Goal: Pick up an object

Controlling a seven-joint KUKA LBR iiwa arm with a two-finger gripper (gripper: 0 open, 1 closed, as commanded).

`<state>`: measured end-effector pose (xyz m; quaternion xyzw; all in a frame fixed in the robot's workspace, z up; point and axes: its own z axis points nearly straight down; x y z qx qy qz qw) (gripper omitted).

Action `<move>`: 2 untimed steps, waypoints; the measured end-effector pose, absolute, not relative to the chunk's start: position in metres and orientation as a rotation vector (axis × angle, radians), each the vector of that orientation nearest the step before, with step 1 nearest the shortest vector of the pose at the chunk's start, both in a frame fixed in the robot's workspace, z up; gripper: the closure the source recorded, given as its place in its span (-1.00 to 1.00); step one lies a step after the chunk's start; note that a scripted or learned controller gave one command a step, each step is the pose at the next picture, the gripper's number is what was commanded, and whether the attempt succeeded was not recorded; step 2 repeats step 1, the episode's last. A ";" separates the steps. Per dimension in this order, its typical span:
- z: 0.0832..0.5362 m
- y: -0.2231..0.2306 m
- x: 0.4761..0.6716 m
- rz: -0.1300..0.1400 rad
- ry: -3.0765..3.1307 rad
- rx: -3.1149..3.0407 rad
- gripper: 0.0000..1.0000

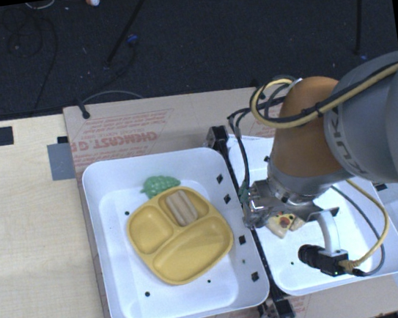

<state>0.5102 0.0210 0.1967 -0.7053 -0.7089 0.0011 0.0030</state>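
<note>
The gripper is seen low over the right bin, close to that bin's left wall, and is largely hidden beneath the grey wrist and the orange band; whether it is spread or pressed together cannot be told. A small pale object, marked with a spot of red, is found just beside the gripper on the floor of the right bin, and no grasp on it can be made out. The left bin is set against the right one. In it a yellow divided plate is laid at a slant. A brown ridged item is held in the plate's upper right compartment, and a green item is tucked against the plate's upper edge. Both bins are borne on a cardboard sheet, which is laid on the pale wooden bench.
</note>
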 end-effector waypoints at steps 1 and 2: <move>0.211 0.070 0.503 0.002 -2.224 -2.214 1.00; 0.211 0.070 0.503 0.002 -2.224 -2.214 1.00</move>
